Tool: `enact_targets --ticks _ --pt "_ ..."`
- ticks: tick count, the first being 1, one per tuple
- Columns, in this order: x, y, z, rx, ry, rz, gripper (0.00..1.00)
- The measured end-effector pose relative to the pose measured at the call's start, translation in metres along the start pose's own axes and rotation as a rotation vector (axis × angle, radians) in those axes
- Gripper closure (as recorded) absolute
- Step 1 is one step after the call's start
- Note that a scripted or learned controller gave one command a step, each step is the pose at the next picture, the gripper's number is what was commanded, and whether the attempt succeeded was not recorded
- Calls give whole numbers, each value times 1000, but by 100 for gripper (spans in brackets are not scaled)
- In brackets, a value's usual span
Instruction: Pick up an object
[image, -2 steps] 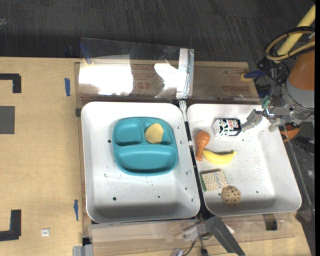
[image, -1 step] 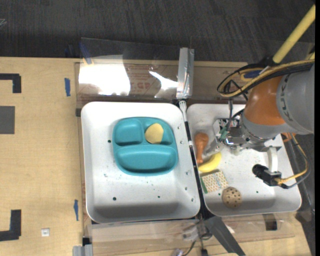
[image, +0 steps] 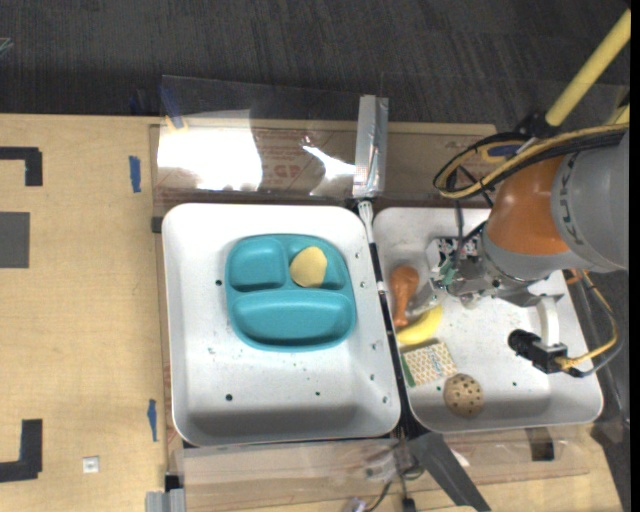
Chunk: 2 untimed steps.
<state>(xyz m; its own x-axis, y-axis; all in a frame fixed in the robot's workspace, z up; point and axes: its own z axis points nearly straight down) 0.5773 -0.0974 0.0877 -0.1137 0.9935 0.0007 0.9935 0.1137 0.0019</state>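
Over the right bin the pincer hovers, grip state impossible to tell. Just at its eight o'clock lies the banana, long axis running two-to-eight, carrot alongside at nine.

No text, brand, number or sign can be read here. The clear plastic sheet at the far side of the table carries faint reddish marks behind the glare, too blurred to make out. The patterned card in the right bin shows no legible print.
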Motion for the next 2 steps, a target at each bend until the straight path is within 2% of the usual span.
enact_targets --ticks 1,2 --pt "0 2 -12 -8 -2 0 100" --pt "52 16 -100 -6 0 98 100"
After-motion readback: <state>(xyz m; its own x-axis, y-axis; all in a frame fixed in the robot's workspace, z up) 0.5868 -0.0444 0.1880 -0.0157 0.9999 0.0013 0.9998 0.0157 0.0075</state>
